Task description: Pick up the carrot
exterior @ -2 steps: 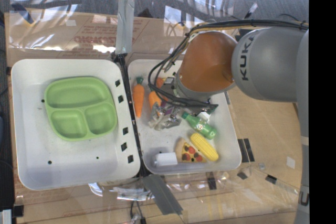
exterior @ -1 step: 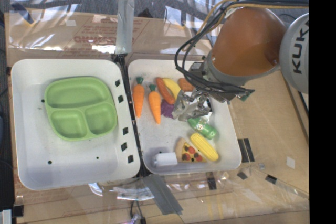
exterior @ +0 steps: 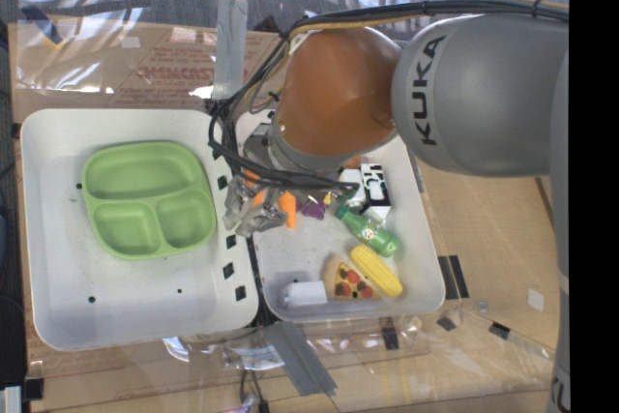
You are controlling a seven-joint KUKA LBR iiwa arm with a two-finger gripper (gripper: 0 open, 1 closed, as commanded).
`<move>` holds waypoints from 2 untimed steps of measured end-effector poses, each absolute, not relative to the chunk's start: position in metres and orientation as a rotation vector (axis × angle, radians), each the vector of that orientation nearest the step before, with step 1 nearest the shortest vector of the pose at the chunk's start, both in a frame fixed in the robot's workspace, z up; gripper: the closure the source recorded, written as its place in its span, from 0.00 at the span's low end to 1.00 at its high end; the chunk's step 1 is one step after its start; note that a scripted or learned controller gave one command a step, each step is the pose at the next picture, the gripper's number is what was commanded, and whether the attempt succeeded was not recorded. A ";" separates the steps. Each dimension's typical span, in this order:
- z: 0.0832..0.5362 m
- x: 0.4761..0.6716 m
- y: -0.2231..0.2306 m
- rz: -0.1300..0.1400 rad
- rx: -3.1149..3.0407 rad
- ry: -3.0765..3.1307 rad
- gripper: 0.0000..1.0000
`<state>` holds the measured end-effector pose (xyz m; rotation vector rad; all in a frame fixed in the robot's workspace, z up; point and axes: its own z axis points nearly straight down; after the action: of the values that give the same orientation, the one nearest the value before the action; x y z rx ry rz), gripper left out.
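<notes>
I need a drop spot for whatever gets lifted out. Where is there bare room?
Left bin: bare floor in front of the green divided plate. Right bin: a small bare patch between gripper, white block and pizza slice. Crowded: corn, green bottle, carrot under the arm.

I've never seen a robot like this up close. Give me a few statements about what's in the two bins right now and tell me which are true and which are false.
1. The green divided plate lies in the left bin. True.
2. The toy corn cob sits on the green plate. False: it lies in the right bin, beside the pizza slice.
3. The gripper is down at the right bin's left edge, next to an orange carrot. True.
4. The green bottle lies in the left bin. False: it lies in the right bin, above the corn.
5. A white block rests near the right bin's front wall. True.
</notes>
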<state>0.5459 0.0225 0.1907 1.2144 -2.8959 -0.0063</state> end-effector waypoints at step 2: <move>0.262 0.478 -0.027 0.008 1.825 -2.563 1.00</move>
<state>0.4780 -0.0273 0.2616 1.8254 -2.5633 0.0081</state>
